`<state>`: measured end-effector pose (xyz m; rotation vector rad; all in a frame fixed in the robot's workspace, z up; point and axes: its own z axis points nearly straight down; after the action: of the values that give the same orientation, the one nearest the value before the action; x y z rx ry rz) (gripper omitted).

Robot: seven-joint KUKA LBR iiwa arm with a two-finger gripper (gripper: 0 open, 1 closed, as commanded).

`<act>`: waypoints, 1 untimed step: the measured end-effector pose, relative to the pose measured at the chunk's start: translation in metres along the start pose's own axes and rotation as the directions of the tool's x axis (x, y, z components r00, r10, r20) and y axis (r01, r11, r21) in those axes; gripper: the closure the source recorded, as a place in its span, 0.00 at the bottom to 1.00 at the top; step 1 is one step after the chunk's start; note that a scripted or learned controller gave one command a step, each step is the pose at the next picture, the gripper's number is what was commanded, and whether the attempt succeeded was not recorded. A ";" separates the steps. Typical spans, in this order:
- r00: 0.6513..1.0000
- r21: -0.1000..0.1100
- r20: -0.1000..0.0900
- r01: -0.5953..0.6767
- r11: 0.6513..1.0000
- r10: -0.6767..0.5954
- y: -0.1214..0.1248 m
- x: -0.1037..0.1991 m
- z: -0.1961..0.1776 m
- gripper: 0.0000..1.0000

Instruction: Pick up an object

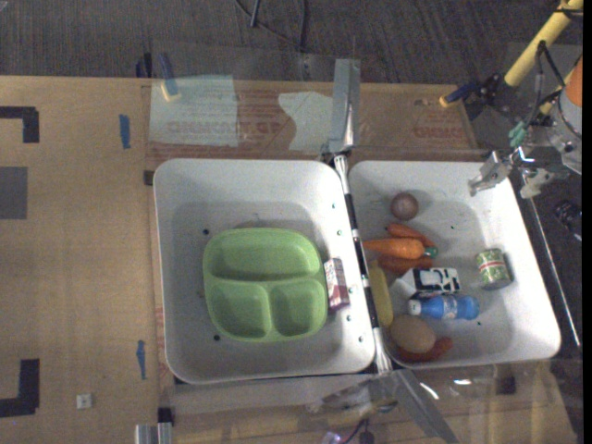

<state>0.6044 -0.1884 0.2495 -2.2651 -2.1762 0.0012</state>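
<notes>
metal gripper (507, 170) hangs spread open, holding nothing, above the right bin's (529, 248) far corner.

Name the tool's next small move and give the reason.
Probably shift the tool inward and down toward the small can. The tool sits at the right bin's upper right rim, and the can stands apart from the other items.

I can't read a single word from here. The cardboard sheet (242, 120) left of the gripper (508, 170) carries red print, upside down and blurred. The green can (494, 268) below the gripper, the black-and-white carton (435, 279) and the small packet (336, 282) have labels too small to make out.
</notes>
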 end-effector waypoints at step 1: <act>0.993 -0.003 0.000 0.121 0.993 -0.121 0.023 0.043 0.153 0.00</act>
<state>0.6291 -0.1463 0.0966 -2.1301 -2.3116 -0.0018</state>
